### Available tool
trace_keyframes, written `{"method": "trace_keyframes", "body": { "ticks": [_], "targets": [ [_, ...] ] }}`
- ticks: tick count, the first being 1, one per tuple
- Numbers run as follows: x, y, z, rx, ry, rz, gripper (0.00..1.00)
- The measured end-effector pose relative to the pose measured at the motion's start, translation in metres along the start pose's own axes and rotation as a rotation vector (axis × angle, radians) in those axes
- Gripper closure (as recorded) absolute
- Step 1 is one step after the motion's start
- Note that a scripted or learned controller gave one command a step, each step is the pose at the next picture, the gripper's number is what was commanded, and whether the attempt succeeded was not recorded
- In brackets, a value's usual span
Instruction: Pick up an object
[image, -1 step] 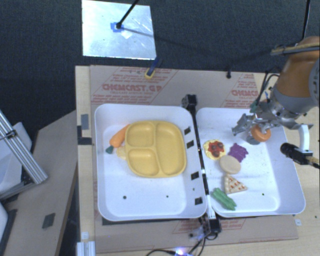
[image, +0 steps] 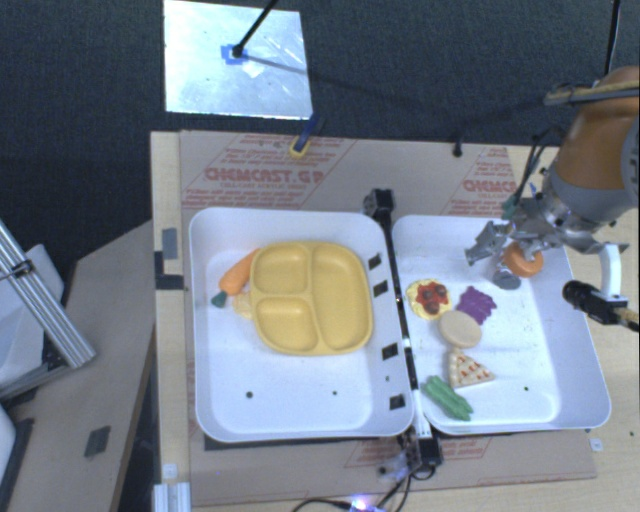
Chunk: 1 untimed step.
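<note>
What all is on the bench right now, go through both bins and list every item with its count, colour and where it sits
bins: 2, white, side by side on the bench
divided plate: 1, yellow, middle of the left bin
toy carrot: 1, orange with green tip, left bin, against the plate's left edge
pizza round: 1, yellow with red topping, right bin, near the divider
grapes: 1, purple, right of the pizza round
cookie: 1, tan, below the grapes
pie slice: 1, tan triangle, below the cookie
green vegetable: 1, green, right bin's front left
orange piece: 1, orange, right bin's back, by the claw
arm: 1, grey and orange, reaching from the right
claw: 1, grey, over the right bin's back
</note>
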<state>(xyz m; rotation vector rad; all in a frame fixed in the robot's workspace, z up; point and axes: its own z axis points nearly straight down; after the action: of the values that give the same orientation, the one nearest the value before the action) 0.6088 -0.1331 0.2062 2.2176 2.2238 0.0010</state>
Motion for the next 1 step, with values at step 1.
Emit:
{"method": "trace_keyframes", "body": {
  "ticks": [1],
  "targets": [
    [0.0059,0.0005,0.0431,0.003,0.001,-0.001,0.0]
  ]
}}
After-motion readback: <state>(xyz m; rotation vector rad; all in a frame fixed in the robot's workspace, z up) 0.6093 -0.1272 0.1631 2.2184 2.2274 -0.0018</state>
